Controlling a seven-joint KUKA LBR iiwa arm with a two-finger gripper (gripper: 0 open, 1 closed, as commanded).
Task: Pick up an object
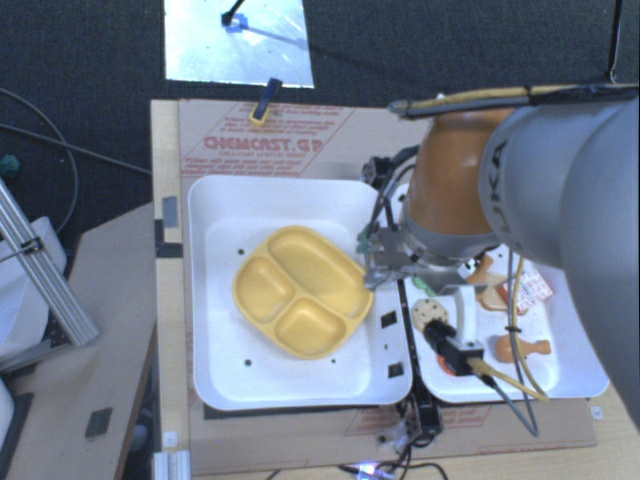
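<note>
Over the seam between the two white bins the grey arm [560, 168] with its orange band reaches in from the right, its claw [372, 264] low at the right rim of the yellow divided plate [303, 290]; whether the claw is apart or together I cannot tell. That plate lies tilted in the left bin [230, 378], near its middle. Small things lie in the right bin [585, 373]: a round speckled piece [430, 314], an orange-brown piece [520, 349] and a red-and-white packet [528, 290], on the surface [120, 268].
</note>
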